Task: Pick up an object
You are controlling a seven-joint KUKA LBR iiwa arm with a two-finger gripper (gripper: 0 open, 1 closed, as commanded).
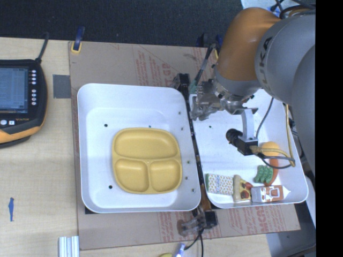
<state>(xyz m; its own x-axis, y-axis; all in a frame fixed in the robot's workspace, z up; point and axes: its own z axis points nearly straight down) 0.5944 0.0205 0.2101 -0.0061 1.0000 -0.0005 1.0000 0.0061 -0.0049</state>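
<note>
bright, even overhead light; left bin (88, 143) glares white, arm (278, 47) perhaps slightly blurred.

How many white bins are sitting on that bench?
2. The left bin holds a yellow divided tray; the right bin, beside it, sits under the arm with small items along its near edge.

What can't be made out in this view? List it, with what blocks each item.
- Gripper: finger state, too small and cluttered.
- Right bin: far right part, hidden by the arm.
- Small items along the near wall: too small to identify.
- Orange object: partly hidden by cables.
</note>
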